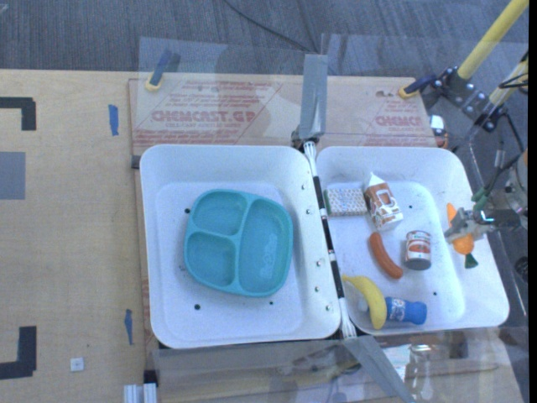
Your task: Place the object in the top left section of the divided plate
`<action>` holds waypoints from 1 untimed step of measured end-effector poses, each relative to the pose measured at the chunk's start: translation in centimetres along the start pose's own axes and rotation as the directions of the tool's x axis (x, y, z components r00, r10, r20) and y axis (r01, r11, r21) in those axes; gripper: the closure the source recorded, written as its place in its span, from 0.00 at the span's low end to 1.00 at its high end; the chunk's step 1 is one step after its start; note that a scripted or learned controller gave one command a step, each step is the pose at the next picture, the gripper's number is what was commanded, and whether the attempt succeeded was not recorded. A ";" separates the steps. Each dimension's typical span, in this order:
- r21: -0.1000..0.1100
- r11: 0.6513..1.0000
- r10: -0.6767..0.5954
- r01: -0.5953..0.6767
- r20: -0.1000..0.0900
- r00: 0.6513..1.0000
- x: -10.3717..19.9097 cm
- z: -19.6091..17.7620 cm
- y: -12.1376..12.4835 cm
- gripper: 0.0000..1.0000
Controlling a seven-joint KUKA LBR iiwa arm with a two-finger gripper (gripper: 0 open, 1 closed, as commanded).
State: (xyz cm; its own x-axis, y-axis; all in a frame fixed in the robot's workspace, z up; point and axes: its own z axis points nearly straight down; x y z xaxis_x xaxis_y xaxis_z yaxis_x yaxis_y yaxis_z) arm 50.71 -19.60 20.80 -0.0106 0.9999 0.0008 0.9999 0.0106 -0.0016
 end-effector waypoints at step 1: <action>-0.003 0.989 0.145 -0.145 0.002 0.989 7.5 0.3 7.7 1.00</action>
State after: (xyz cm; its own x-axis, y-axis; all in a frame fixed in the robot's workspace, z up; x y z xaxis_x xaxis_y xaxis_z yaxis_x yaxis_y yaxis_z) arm 58.34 -11.97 20.51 0.1350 0.9909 -0.0014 0.9909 -0.1350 0.0017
